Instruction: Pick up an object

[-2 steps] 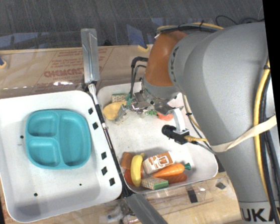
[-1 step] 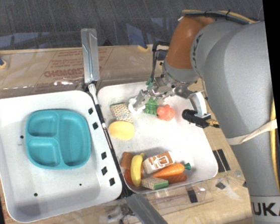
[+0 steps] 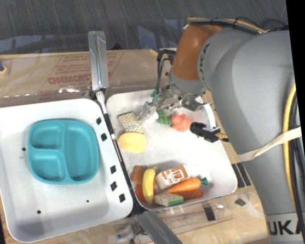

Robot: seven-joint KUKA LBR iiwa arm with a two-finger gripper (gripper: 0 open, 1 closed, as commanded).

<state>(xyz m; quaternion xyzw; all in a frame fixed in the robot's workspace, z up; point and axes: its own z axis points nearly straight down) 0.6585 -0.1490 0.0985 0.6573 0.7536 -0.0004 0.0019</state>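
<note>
Grey arm (image 3: 248, 96) fills the right side, reaching into the right bin (image 3: 223, 162). Gripper (image 3: 158, 104) sits low at that bin's far end, just beside a patterned cup (image 3: 130, 122) and a green-topped strawberry (image 3: 179, 122); finger state cannot be told. Yellow lemon (image 3: 132, 142) lies below the cup. Banana (image 3: 148, 185), carton (image 3: 172, 176) and carrot (image 3: 185, 186) crowd the near edge. Left bin (image 3: 21, 217) bears a teal divided plate (image 3: 64, 150)

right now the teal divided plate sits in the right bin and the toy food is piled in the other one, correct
Not quite. The camera view shows the teal divided plate in the left bin, not the right. The toy food, such as the carrot and banana, lies in the right bin.
</note>
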